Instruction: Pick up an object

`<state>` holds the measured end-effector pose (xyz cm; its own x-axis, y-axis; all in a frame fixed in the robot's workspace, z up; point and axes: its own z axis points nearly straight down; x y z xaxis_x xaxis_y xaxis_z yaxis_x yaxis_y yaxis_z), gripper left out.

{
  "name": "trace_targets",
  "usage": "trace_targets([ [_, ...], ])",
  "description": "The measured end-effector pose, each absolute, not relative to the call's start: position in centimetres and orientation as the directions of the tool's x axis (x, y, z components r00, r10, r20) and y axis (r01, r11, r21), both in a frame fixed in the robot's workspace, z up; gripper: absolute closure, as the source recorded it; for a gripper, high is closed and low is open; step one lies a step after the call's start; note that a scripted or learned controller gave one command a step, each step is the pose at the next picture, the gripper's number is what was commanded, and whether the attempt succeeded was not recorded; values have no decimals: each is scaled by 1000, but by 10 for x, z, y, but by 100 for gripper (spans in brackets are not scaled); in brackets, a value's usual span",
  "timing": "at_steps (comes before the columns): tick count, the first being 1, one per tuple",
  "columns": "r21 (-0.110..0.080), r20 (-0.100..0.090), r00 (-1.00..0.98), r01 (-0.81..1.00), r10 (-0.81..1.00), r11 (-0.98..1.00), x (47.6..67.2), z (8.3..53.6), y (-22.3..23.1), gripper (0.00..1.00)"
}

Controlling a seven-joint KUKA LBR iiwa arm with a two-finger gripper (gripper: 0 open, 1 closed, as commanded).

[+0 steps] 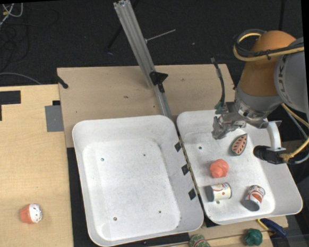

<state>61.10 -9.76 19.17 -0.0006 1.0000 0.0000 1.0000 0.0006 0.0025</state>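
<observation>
Camera view: hand [222,126] hangs over far part of right bin [288,203]; finger state cannot be told. Oval red-patterned object [239,144] lies just right of it, apart. Red lump [218,168], small can [220,192] and tipped can [253,197] sit nearer. Left bin [86,132] alongside.

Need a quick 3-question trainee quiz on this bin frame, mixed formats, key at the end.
1. True or false: the claw holds the orange lump.
2. Which bin holds the two cans: A left, B right?
3. Fill in: the oval striped object lies ___ the lump, toward the arm.

Key: 1 false; it hangs apart from it. 2 B; white can, red-and-white can. 3 above.
</observation>
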Motion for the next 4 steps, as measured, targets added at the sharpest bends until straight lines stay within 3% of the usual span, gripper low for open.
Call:
trace_targets([
  [1, 5, 0, -1, 1000, 1000, 1, 611, 254, -93, 100],
  [4, -5, 2, -4, 1000, 1000, 4, 569, 245, 60, 100],
])
